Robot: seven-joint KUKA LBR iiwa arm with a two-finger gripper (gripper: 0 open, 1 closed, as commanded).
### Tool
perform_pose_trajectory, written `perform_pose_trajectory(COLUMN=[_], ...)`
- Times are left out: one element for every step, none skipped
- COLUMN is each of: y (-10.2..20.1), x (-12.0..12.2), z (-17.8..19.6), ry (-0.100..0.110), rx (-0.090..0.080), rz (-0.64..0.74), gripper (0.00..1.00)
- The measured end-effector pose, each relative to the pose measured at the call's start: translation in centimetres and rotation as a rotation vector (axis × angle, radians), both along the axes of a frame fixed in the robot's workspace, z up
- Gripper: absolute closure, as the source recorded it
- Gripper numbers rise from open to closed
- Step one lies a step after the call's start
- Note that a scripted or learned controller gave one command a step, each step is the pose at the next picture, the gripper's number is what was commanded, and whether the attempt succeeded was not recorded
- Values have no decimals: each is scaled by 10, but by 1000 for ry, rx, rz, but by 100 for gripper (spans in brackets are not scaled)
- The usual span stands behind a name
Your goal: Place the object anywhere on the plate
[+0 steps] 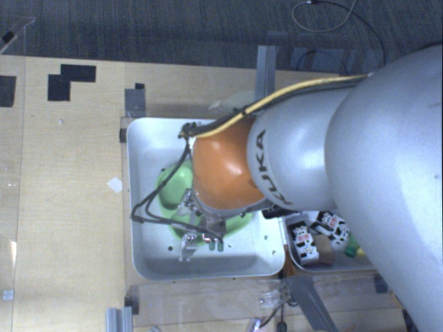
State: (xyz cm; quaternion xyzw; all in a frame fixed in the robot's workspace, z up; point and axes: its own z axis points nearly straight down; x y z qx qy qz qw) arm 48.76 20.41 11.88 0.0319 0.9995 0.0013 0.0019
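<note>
**Placement over plate: gripper state unconfirmed**

Arm [346, 158] reaches in from the right and hangs low over the left bin [149, 254], its orange band masking most of the green plate [174, 184] that lies on the bin floor. The gripper [197, 244] sits at the plate's near edge, close to the bin's near wall. Whether it is apart, together or clamped on anything cannot be told; the wrist and cables hide it, and no object is visible in it. The task's object cannot be identified from this view.

Judgement: the step in hand appears to be the set-down. To do it well, the tool point should move toward the far side, so that it stands over the plate's middle rather than its rim, then descend until contact before release. A release at the present spot risks the item landing on bare bin floor.

Right bin [294, 258] holds black-and-white patterned items [304, 244] and a green piece [351, 251], lying close together and partly hidden by the arm.
</note>
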Motion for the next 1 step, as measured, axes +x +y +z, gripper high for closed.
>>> perform_pose_trajectory(y=[-1], x=[0], z=[7], ry=[5], rx=[-1], rz=[-5], gripper=[100])
